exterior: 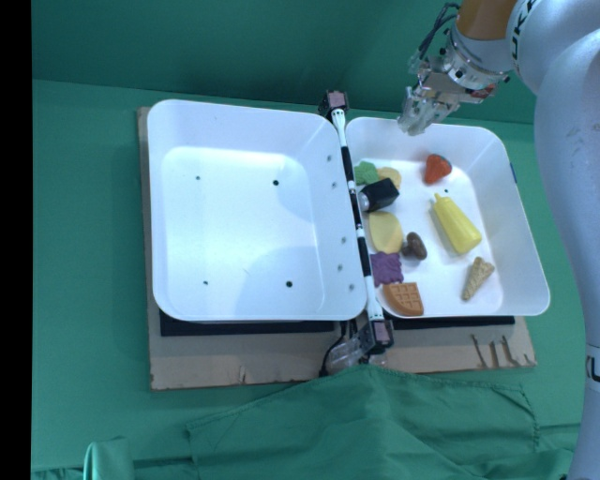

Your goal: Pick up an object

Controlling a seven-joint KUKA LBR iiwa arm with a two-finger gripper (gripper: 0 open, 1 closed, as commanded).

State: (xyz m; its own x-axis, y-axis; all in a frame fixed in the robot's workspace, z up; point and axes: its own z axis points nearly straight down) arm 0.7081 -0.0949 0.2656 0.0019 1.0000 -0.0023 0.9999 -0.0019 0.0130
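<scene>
1. In the camera view, two shallow white bins sit side by side on a brown cardboard sheet (234, 361), which lies on a green bench (84, 234).
2. The left bin (246, 122) shows a few small dark dots on its floor.
3. The right bin (511, 253) holds a scatter of small toy foods, most of them gathered toward the divider (354, 202) between the bins.
4. The gripper (417, 117) hangs above the far rim of the right bin, near its upper left corner, with nothing seen between its fingers; whether the fingers are apart or together cannot be told.
5. The grey arm (562, 112) comes in from the right, with its orange band (487, 14) at the top edge.
6. Closest to the gripper is a red strawberry (436, 169), near the far wall of the right bin.
7. A green piece (366, 172) and a black block (380, 195) lie against the divider, with a small yellow piece (390, 175) just beside them.
8. A yellow bottle (454, 223) lies tilted in the middle of the bin.
9. A pale yellow round piece (383, 232) touches a brown lump (414, 246).
10. Nearer the front lie a purple piece (386, 269), an orange waffle slice (404, 298) and a tan cone (477, 277).
11. A green cloth (375, 422) is bunched in front of the cardboard.
</scene>
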